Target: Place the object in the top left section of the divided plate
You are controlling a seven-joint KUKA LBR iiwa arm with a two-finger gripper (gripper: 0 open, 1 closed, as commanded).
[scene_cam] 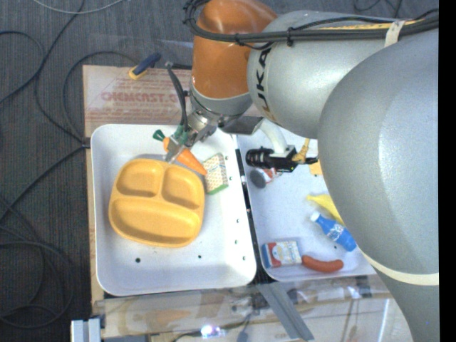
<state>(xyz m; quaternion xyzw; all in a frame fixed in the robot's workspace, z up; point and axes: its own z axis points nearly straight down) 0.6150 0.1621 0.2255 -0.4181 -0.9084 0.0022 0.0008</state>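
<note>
Found the gripper [184, 135] low over the far end of the left bin [100, 212], just past the back rim of the yellow divided plate [157, 205]. Could not tell whether open or closed: too small and too hidden under the wrist to judge.

Saw the object [189, 159], probably a toy carrot, directly beneath and slightly to the view's right of the gripper, touching or very nearly touching it. Could not confirm a hold. Lay slantwise, with the long axis running from a green tuft at upper left down to the orange body at lower right. Rested partly against the plate's back edge, behind the top right section rather than inside any compartment. Sat just beside a green and white packet [216, 174] on its right.

Placed the top left section [139, 180] down and to the left of the carrot, near but apart from it. Judged the coming move a short carry leftward and toward the viewer across the plate's dividing ridge, provided the grasp proves real.

Looked smooth, small and tapered, bright orange, likely plastic and prone to slipping or rolling.
</note>
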